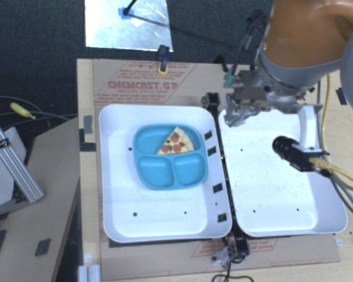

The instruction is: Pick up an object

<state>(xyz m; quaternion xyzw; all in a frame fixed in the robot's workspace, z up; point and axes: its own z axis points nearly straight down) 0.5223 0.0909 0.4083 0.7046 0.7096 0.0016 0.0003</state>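
A blue divided plate (pixel 165 172) lies in the left bin (pixel 156 219). A toy pizza slice (pixel 177 141) rests in the plate's far compartment. My gripper (pixel 237 115) hangs over the far left corner of the right bin (pixel 270 201), close to the divider between the bins. It is well to the right of the pizza slice and apart from it. The bulky grey and orange wrist (pixel 306 34) hides much of the gripper from above, and I see nothing held in it.
A black cylindrical part (pixel 289 150) with yellow and grey cables reaches over the right bin's right half. Black clips (pixel 215 170) line the wall between the bins. A yellow and blue clamp (pixel 163 60) sits on the cardboard behind the left bin.
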